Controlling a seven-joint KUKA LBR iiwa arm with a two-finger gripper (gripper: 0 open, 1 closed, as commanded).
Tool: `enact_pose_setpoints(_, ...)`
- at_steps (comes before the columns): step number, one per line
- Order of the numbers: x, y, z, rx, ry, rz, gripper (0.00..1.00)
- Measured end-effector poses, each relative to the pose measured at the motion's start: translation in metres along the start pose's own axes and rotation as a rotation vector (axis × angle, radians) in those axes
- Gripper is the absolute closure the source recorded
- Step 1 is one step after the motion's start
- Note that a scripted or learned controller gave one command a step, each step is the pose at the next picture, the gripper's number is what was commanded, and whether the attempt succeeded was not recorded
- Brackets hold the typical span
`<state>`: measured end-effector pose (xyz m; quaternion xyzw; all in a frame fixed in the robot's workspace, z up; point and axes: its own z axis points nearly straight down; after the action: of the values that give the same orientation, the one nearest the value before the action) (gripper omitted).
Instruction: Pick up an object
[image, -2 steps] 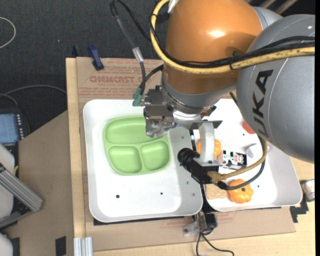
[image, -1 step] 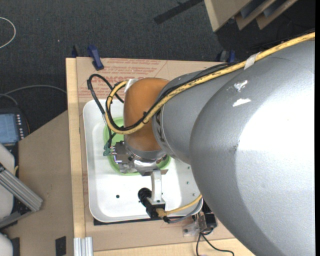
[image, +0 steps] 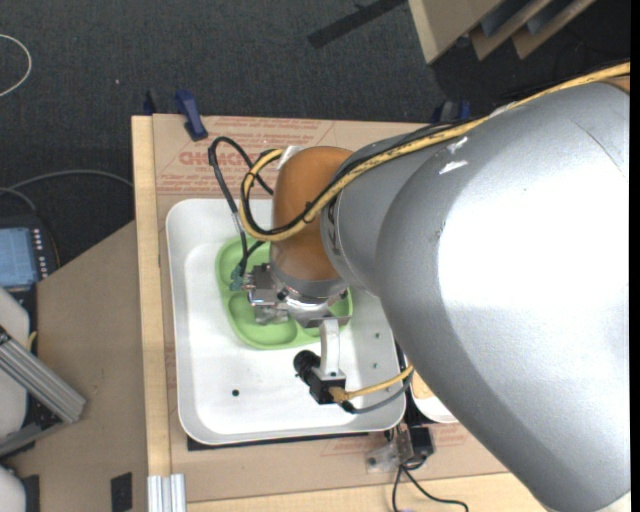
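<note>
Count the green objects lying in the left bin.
1. A green object lies in the middle of the left bin, partly under the end effector. The arm covers much of the bins, so more may be hidden.

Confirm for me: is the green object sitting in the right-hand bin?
No, the green object lies in the left white bin, directly beneath the arm's wrist.

A robotics lab or test bay is showing here: a big grey robot arm (image: 500, 280) is hanging over a plywood bench (image: 150, 300) holding a white bin (image: 200, 390), loose cables (image: 235, 180) are trailing across it, and dark carpet (image: 150, 50) is lying beyond its far edge.
</note>
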<state>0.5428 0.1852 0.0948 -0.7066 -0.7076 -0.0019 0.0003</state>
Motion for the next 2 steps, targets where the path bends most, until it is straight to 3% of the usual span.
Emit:
enact_pose_setpoints(1,0.044,-0.033,-0.189,-0.013,0.007,-0.006,1.0)
enact_pose_setpoints(2,0.026,0.008,-0.379,-0.018,0.004,0.001,1.0)
